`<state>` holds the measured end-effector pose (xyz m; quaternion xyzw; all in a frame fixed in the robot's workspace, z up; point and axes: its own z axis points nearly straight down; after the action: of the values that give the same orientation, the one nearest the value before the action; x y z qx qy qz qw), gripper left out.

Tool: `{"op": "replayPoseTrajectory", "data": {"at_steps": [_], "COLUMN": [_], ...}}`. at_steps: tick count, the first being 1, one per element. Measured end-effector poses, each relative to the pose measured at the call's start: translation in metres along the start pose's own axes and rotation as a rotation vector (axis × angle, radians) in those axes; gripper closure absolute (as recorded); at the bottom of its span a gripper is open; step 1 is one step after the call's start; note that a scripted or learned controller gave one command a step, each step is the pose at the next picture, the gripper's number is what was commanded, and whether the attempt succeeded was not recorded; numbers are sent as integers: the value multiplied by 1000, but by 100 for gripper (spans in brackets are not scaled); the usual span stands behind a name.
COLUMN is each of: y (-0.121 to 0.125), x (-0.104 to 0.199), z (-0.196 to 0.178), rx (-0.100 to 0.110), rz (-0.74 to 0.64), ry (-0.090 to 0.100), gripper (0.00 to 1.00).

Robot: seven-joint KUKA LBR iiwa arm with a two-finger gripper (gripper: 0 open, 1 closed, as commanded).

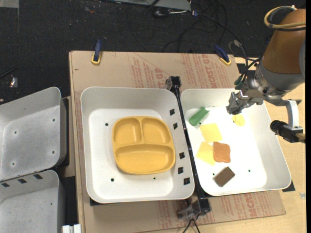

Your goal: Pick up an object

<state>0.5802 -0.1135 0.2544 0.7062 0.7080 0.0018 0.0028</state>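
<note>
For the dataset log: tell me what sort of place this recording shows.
Probably a robotics lab test bench, not a home or kitchen. Two white bins sit on a clamped board, loose cables trail over the dark floor, and a robot arm hangs over the right bin's toy-like items.

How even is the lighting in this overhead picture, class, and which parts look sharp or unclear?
In the camera view, light is bright and even over both white bins, with soft shadows; the yellow tray and the flat pieces look sharp; the floor beyond the bench is dark; the gripper is small and shaded, its detail unclear.
</note>
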Motion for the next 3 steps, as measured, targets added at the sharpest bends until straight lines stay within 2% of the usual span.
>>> {"op": "replayPoseTrajectory", "data": {"at_steps": [1, 2, 3], "y": [1, -21, -30], "x": [0, 51, 107], "z": [-27, -16, 2], "rx": [3, 9, 9], "rz": [0, -4, -5], "ry": [0, 3, 3], "gripper": [100, 100, 100]}}
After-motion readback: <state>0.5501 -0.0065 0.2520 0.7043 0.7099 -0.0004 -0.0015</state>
